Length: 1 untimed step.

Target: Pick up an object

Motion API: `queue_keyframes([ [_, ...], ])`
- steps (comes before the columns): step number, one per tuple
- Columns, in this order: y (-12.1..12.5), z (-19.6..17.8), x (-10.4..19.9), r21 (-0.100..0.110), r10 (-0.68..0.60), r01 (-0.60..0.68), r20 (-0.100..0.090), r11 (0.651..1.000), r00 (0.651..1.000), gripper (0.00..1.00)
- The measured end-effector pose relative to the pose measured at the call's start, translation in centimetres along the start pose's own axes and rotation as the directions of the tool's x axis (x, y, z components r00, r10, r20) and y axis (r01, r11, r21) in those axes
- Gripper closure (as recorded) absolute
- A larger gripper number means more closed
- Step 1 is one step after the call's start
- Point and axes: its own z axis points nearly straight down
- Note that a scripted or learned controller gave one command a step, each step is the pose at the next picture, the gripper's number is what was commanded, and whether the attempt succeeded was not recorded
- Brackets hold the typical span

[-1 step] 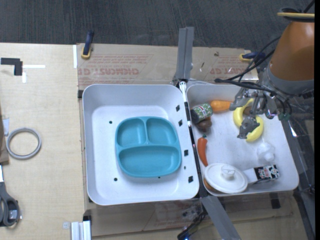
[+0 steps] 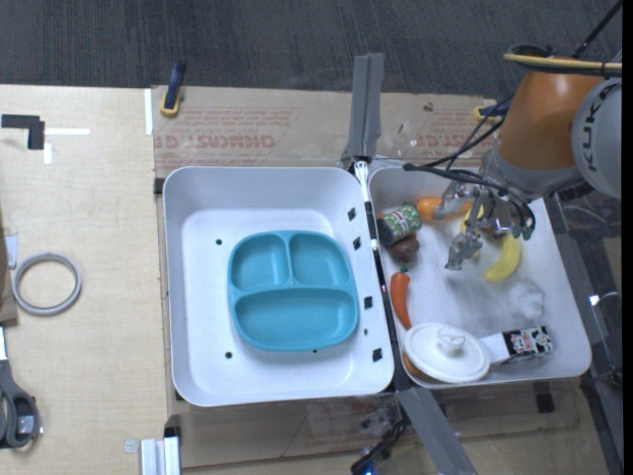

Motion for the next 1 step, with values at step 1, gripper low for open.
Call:
queue_keyframes([
  [1,-8.30,0.78,4.98,-0.001,-0.036,0.036,-0.002,0.999,0.999,0.00],
])
